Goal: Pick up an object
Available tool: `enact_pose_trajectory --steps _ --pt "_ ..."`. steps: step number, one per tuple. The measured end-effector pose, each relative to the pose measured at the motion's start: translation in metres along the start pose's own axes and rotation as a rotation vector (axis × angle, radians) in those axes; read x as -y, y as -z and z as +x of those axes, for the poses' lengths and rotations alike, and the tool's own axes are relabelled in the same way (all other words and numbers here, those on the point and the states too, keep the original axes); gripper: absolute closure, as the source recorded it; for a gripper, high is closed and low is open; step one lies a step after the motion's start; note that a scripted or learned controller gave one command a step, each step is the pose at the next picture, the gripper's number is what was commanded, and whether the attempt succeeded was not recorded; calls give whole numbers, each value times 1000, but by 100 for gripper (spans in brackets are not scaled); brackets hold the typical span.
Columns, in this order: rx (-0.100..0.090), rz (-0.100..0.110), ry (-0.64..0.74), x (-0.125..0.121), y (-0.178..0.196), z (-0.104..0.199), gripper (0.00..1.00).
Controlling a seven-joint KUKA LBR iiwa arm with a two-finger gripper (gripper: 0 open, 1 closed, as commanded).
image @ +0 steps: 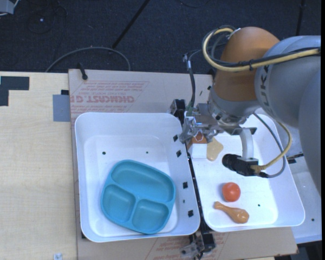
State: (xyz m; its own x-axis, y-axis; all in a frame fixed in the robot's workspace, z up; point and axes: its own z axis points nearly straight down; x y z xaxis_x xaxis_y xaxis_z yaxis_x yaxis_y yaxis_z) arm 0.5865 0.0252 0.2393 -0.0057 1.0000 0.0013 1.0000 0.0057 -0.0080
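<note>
My gripper (194, 130) hangs low over the far left corner of the right bin (281, 210), close to the wall shared by the two bins. A small orange-brown piece (199, 139) shows right under it; whether it is gripped I cannot tell. A pale yellow piece (214, 150) lies just right of that. Nearer the front of the same bin are a red tomato (231, 191) and a tan drumstick-shaped thing (233, 212).
The left bin (92, 140) holds a blue divided plate (137, 196) in its front half. A cardboard sheet (114, 93) lies under both bins. The grey arm (292, 85) covers the right bin's far right part.
</note>
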Motion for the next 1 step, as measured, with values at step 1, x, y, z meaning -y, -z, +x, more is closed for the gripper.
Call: enact_pose_trajectory --steps 1 --pt "2 0 -2 -15 -3 53 100"
